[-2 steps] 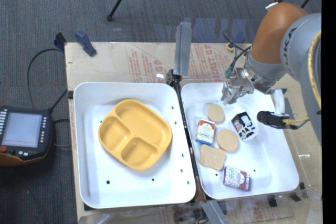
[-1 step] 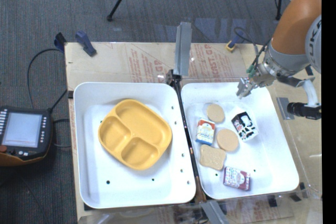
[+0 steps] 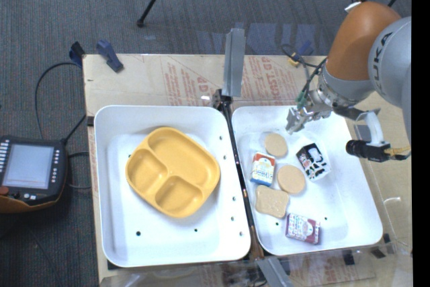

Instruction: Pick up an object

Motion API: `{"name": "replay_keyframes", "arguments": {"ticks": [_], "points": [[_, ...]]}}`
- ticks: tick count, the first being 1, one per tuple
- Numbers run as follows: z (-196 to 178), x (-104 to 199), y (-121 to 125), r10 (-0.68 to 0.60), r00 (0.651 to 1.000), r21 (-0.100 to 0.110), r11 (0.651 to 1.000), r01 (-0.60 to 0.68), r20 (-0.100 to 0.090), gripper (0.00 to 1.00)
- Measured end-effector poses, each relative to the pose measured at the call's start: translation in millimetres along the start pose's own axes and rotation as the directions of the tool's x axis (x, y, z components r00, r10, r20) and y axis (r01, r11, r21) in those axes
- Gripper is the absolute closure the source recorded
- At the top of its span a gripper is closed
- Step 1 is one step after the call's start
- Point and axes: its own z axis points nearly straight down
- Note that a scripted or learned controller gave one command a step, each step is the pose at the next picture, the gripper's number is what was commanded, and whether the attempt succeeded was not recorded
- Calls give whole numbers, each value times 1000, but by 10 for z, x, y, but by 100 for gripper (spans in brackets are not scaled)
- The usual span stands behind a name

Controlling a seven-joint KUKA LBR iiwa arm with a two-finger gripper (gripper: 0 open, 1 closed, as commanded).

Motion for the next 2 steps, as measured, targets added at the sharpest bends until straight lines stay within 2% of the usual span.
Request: {"name": "replay_keyframes", "arguments": {"ticks": [1,2], "points": [[-138,425,99,-55,998,-4,998,55,2,100],[-90,799,171,308,951,-1,951,-308,1,100]]}}
